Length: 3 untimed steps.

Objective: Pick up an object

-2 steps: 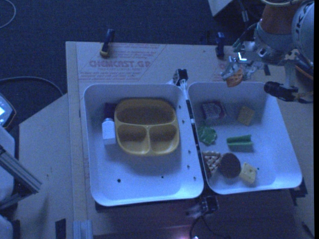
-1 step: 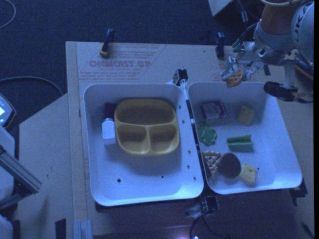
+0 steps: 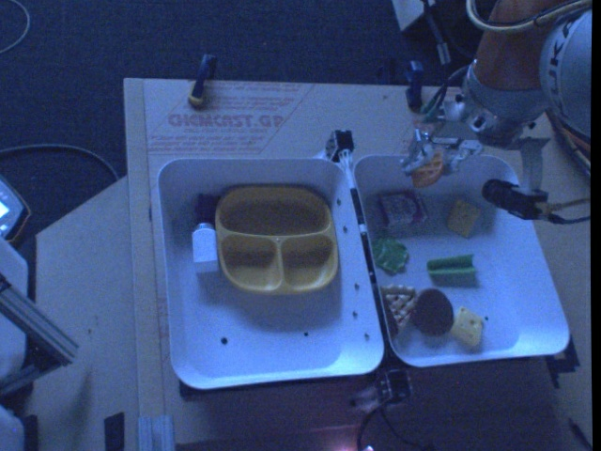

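Desk (image 3: 235, 120): pale board w/ faint red lettering at its far side, dim bluish light over everything. Dark carpet floor (image 3: 113, 26) beyond it; thin white cable loops at floor's left. Black-and-yellow clamp (image 3: 200, 81) on desk's far edge.

Left bin (image 3: 188, 346), white, shallow: you've got a yellow divided tray (image 3: 275, 238) w/ three compartments near its middle, and a small white bottle (image 3: 204, 245) touching the tray's left side.

Right bin (image 3: 535, 299), white, touching left bin along the centre rims. Contents:
- dark red packet (image 3: 402, 209), far-left area
- yellow block (image 3: 462, 218), just right of the packet
- green leafy piece (image 3: 389, 252), by left wall
- green bar (image 3: 452, 269), mid-bin
- waffle-pattern piece (image 3: 398, 303), near-left
- dark round disc (image 3: 433, 311), touching the waffle piece
- yellow cheese wedge (image 3: 468, 328), just right of the disc

Arm: enters from your right, orange band (image 3: 531, 12) at top, grey wrist below, angled down toward right bin's far rim. Black cylinder (image 3: 504, 195) w/ cable sticks out over bin's right side.

Gripper (image 3: 430, 163): sits over far edge of right bin. An orange object (image 3: 431, 170) shows at the jaws, above the bin floor, near far wall. Too dim and small to tell if the jaws are closed on it or how wide they stand.
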Each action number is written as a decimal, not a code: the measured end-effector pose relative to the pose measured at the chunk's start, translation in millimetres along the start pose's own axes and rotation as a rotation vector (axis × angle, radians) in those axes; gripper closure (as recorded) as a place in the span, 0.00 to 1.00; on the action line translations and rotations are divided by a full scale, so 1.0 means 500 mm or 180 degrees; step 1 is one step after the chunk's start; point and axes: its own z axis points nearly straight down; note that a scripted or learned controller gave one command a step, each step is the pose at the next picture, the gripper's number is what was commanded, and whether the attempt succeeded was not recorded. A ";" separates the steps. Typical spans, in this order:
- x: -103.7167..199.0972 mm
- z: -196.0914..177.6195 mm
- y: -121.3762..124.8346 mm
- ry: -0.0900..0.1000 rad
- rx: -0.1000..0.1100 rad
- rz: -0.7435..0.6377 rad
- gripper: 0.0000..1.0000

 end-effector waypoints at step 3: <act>0.014 0.005 -0.099 -0.0002 -0.0001 0.0011 1.00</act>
